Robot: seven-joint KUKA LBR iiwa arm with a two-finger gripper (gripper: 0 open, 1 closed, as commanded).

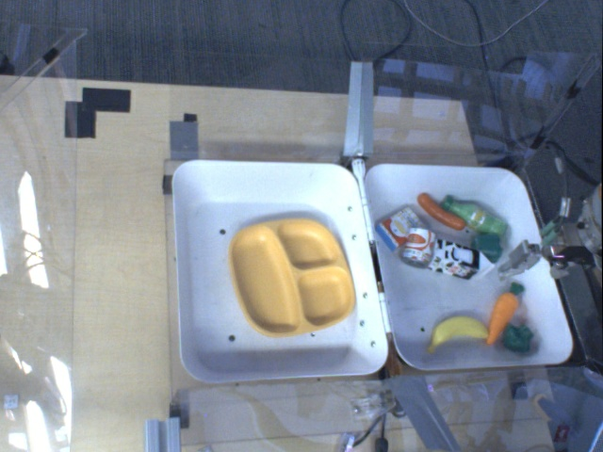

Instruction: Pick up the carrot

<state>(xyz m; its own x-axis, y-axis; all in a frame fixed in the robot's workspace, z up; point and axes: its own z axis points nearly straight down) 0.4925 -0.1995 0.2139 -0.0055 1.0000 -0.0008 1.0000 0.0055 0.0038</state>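
Observation:
The carrot (pixel 504 315) is a small orange toy lying almost upright in the near right corner of the right bin (pixel 528 191). A dark green piece (pixel 517 339) sits against its lower end. My gripper (pixel 523 256) reaches in from the right edge, above the bin's right wall. It hangs a short way beyond the carrot's upper tip, apart from it, and I see nothing held in it.
A yellow banana (pixel 459 330) lies just left of the carrot. Farther back in the right bin are a red sausage (pixel 441 212), a green bottle (pixel 477 218), a red-and-white packet (pixel 407 237) and a black-and-white carton (pixel 458 259). The left bin (pixel 203 252) holds a yellow divided plate (pixel 247 281).

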